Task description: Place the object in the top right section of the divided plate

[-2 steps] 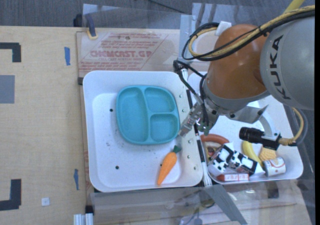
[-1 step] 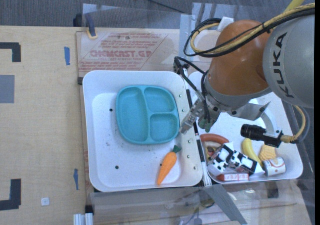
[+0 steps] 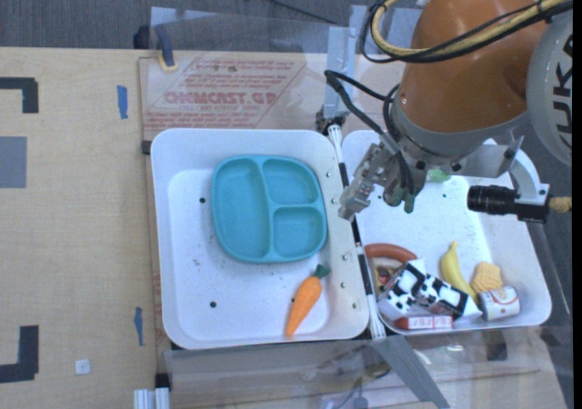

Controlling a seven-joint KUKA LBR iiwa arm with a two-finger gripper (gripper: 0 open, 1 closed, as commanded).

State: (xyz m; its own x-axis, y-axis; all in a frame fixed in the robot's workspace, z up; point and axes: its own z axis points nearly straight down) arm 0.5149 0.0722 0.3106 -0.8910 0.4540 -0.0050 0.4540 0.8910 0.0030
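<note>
The divided plate (image 3: 269, 209), teal, lay in the left bin (image 3: 182, 253), and all three of its sections were bare; the top right section held nothing. Which object was meant could not be settled from the scene. A toy carrot (image 3: 304, 304) lay in the same bin, just below the plate's lower right corner and apart from it. The right bin (image 3: 527, 303) held a banana (image 3: 455, 268), a black-and-white cow figure (image 3: 420, 289) and other small items clustered at its near end. The tool (image 3: 375, 182) hung over the seam between the two bins, carrying nothing that I could see; whether it was spread or pressed together could not be told. In my judgement, pick-up, transfer and placement all remained.
</note>
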